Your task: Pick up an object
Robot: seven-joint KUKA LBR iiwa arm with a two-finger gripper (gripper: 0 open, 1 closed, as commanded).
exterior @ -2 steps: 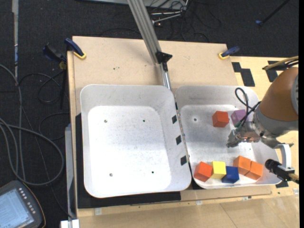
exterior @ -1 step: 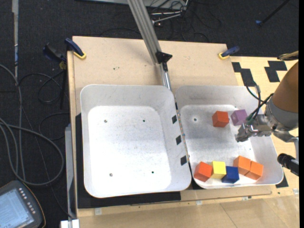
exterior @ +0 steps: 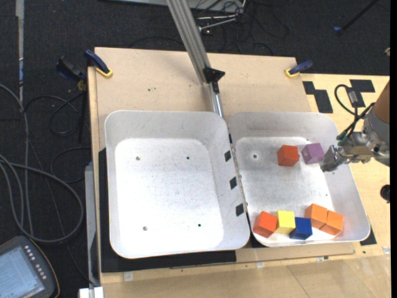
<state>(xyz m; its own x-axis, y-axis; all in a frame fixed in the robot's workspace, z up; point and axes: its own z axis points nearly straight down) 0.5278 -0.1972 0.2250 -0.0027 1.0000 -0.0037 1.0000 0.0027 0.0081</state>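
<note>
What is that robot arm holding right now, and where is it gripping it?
It cannot be told. The gripper sits right beside the purple cube in the right bin, but the view is too small to show the cube actually gripped.

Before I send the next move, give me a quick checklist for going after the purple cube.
1. Purple cube in the right bin: ok.
2. Gripper near the cube: ok, right beside its right side.
3. Cube between the fingers: not ok, it sits left of them.
4. Finger opening: cannot tell.
5. Room around the cube: not ok, the red-orange cube is close on its left.
6. Other cubes out of the way: ok, clustered along the front wall.
</note>
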